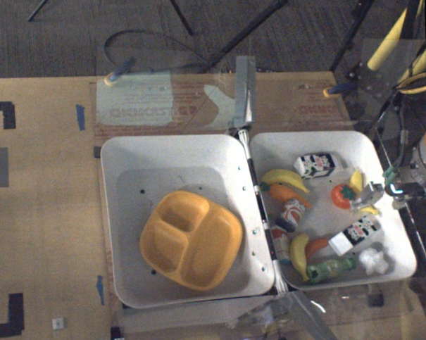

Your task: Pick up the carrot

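Carrot (287, 194), orange, lies in the right bin (390, 165) near its left wall, just below a yellow banana (284, 177) and above a small red-and-white carton (292, 212). A second banana (298, 255) curves along the near left side of that bin, beside a green bottle (331, 268) lying flat and an orange-red item I cannot name. A black-and-white milk carton (314, 165) sits toward the far side; another one (356, 233) lies tilted nearer the right. An orange tomato-like fruit (343, 196) sits right of centre, with a white lumpy object (373, 260) in the near right corner. The claw (372, 192) hangs at the bin's right side, well apart from the carrot; whether it is clenched or released I cannot tell. The left bin (124, 226) holds a yellow divided tray (191, 238). Both bins rest on the bench (45, 208).
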Controlling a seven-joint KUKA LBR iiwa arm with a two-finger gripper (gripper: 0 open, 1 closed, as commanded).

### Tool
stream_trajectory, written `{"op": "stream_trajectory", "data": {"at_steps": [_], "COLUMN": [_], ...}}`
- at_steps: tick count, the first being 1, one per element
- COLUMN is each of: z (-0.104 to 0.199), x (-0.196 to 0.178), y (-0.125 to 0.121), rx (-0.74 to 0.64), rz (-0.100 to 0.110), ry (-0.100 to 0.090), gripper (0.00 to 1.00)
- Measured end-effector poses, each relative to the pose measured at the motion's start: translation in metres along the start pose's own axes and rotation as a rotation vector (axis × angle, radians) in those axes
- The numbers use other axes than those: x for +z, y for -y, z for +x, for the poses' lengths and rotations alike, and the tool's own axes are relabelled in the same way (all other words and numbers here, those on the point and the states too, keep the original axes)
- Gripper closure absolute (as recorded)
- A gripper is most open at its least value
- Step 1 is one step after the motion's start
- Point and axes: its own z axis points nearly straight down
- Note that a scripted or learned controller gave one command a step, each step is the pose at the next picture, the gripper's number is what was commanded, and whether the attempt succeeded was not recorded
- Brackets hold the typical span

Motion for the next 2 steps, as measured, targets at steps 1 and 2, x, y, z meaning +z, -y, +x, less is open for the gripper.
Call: {"op": "stream_trajectory", "data": {"at_steps": [1,2], "z": [0.067,0.095], "x": [0.051,0.083], "y": [-0.061,-0.091], "rx": [0.067,-0.033], "rz": [-0.002,-0.014], "ry": [0.001,0.009], "gripper": [0.00,0.00]}}
